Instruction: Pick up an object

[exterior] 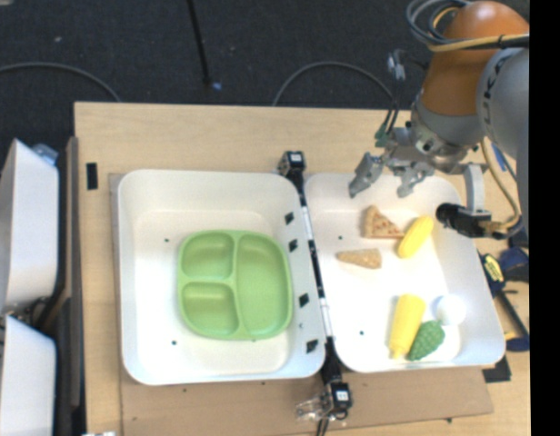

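1. You are looking down on a light wooden worktop (207, 134) that stands on a dark floor crossed by thin black cables.
2. Two shallow white bins sit side by side on it: the left bin (144, 198) and the right bin (339, 334), touching along a clipped middle seam.
3. In the left bin you see a green divided plate (235, 284) with three compartments, lying flat near the middle.
4. The right bin holds the loose items. A pizza slice (380, 222) lies near the far end, its tip pointing towards the far edge.
5. Just right of it, a yellow corn cob (415, 236) lies tilted, its long axis running from near-left to far-right.
6. A tan bread piece (359, 258) lies in front of the pizza slice, long axis roughly left to right.
7. Nearer you, a second yellow cob (406, 323) lies almost straight along the near-far line, with a green bumpy item (427, 340) touching its right side and a white round item (450, 310) just beyond that.
8. The gripper (387, 178) hangs over the far end of the right bin, just beyond the pizza slice; its fingers are spread apart and you can see nothing between them.
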### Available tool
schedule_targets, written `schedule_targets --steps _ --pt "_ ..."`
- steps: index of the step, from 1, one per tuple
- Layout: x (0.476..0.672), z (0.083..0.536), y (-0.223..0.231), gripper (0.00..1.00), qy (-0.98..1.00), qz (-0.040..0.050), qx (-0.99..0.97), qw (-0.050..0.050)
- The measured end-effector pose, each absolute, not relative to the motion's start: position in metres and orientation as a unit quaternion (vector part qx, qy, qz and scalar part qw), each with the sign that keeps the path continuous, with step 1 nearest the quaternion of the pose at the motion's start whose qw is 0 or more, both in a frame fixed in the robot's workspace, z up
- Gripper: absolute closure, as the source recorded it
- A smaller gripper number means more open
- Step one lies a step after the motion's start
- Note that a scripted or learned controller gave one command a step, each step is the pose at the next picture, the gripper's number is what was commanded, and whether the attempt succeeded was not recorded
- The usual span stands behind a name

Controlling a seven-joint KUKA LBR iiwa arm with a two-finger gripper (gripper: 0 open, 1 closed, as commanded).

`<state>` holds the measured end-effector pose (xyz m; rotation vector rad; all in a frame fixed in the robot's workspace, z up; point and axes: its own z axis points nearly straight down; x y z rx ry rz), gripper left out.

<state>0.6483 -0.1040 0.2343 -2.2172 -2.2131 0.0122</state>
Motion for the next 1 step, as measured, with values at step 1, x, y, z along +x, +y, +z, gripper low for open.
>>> schedule_targets --steps 1 --pt "0.6509 0.2426 -0.1037 0.00 -0.707 -0.0007 -0.707 0.000"
